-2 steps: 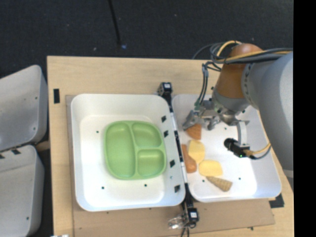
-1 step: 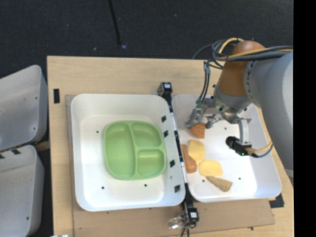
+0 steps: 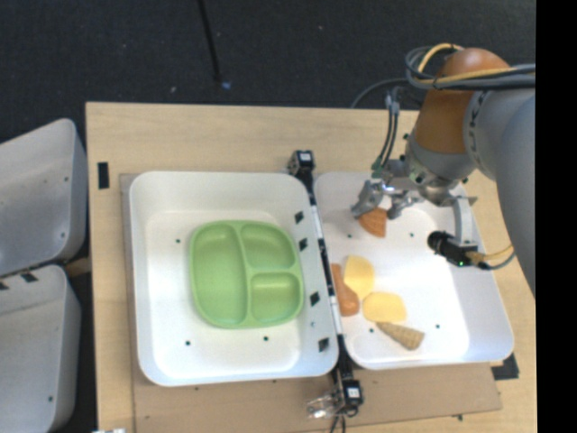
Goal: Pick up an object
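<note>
White, shallow right bin [image 3: 469,318] holds smooth food pieces. Beneath the gripper [image 3: 386,202], an orange wedge [image 3: 374,223] sits between its narrowly spread fingers, tapering down-right, near the bin's far-left corner.

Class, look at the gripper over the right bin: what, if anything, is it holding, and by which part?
The gripper sits right over an orange piece in the right bin; whether that piece is actually between its fingers cannot be told.

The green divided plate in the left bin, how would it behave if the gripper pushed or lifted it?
The green divided plate looks like rigid moulded plastic, so probably stiff and light. Lying flat, it would likely slide across the left bin rather than tip. Its low rim may be hard to pinch.
</note>
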Controlling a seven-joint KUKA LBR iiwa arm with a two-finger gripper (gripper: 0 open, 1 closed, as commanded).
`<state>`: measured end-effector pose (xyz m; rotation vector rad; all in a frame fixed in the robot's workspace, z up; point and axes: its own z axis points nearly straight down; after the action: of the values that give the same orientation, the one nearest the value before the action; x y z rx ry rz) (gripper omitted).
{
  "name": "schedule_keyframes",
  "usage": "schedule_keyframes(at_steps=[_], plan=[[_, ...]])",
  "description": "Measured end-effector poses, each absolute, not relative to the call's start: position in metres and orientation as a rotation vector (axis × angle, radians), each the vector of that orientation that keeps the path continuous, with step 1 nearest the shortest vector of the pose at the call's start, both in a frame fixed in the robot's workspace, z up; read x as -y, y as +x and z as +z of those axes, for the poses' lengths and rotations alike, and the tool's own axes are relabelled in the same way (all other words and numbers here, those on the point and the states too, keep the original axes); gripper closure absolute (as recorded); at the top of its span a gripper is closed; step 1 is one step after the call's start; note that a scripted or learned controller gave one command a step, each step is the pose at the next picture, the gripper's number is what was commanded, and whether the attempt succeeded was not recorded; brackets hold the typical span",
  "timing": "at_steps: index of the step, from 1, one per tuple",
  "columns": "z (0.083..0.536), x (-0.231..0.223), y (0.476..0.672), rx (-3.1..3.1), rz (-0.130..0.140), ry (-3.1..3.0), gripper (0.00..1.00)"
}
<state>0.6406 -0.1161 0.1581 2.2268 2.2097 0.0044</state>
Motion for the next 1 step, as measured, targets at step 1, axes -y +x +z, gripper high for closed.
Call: schedule_keyframes(at_steps=[1], plan=[[0.2232,0.1158,0.6425,-2.219,0.007,2.214,1.0]])
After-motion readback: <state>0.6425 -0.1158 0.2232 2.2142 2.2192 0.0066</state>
